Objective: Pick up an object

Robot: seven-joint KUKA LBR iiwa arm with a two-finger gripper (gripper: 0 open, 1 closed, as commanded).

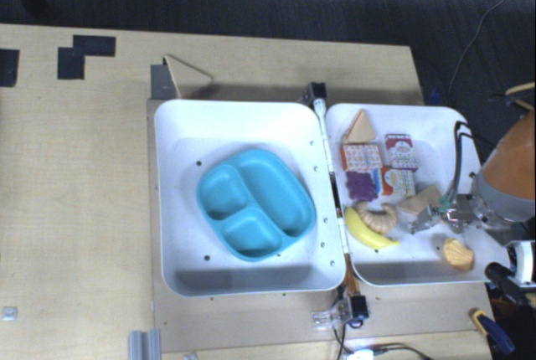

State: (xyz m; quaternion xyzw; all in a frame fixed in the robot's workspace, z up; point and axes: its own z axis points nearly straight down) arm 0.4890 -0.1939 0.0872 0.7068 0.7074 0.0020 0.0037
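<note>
Gripper (pixel 421 218): low in my right bin (pixel 435 270), finger state unclear (I cannot tell).
Nearest: banana (pixel 368 233), croissant (pixel 378 218).
Left bin (pixel 172 182): blue divided tray (pixel 254 203).

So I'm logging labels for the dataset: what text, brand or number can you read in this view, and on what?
None can be read.
Red and white packet: has printing, too blurred to read.
Patterned card: red marks, too small to read.
Small packet: coloured print, illegible.
Blue divided plate: no marking visible.
</note>
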